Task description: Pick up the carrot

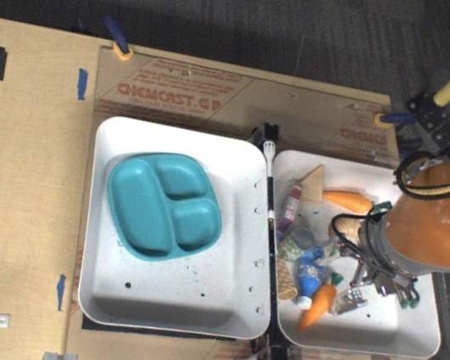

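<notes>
Orange catches the eye first: the carrot [317,306] lies in the right bin [421,339], just to the left of my gripper [357,295] and a little nearer the front wall of the bin. It sits tilted, its thin tip pointing down toward the front-left corner and its thick end up toward my fingers. It looks close to them, perhaps touching, but nothing of it is between them, so I have hold of nothing that I can make out.

My wrist, with its orange band [433,220], hangs over the right half of this bin and hides much of what is under it. From this angle I cannot tell how far my fingers stand apart; the dark metal and cables around them blur together.

Further left of my gripper, past the carrot, stands a blue bottle [309,274] with a white cap. Behind my gripper, toward the back wall, lies a second orange piece [347,201], longer and flatter; next to it is a tan cone [312,182].

Well off to my left, across the divider, the left bin [103,283] holds a teal tray [166,203] with three compartments, lying flat in the middle.
</notes>
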